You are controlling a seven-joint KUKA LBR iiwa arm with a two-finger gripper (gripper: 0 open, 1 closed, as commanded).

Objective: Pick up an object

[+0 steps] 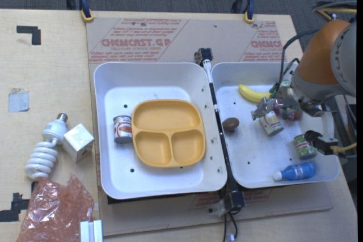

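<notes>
My gripper (269, 108) hangs low over the middle of the right bin (249, 175), with the grey and orange arm coming in from the right. Directly beneath and touching it in the picture lies a small tilted carton (273, 124). Whether the carton is gripped I cannot make out. A banana (252, 92) lies just left of and behind the gripper. A brown round object (230, 124) rests near the bin's left wall. A green can (304, 146) and a blue bottle (296, 172) lie toward the front right.
The left bin (113, 178) holds a yellow divided plate (168, 132) and a small can (122, 129) beside it. Outside the bins, at the left, are a spiral light bulb (45, 150), a white cube (78, 141) and a crumpled plastic bag (54, 207).
</notes>
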